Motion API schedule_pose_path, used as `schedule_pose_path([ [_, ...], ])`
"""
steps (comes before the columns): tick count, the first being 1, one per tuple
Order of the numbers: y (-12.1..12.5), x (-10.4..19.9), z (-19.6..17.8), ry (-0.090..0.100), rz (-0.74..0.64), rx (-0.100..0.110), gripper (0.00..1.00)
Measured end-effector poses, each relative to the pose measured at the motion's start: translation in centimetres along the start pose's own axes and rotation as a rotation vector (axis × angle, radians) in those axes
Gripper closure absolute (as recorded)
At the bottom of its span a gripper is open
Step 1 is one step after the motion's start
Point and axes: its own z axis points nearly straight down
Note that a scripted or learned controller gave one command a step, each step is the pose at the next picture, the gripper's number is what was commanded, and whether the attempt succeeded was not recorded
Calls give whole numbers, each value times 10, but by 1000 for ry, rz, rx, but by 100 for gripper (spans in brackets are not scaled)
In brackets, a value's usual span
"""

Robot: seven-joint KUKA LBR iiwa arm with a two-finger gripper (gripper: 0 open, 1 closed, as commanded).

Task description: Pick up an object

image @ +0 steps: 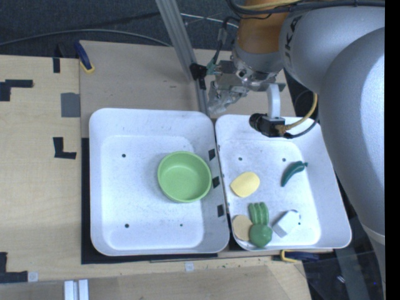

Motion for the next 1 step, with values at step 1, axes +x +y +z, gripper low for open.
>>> schedule_pose_path([
  [1,-9,47,8,0,1,1,100],
])
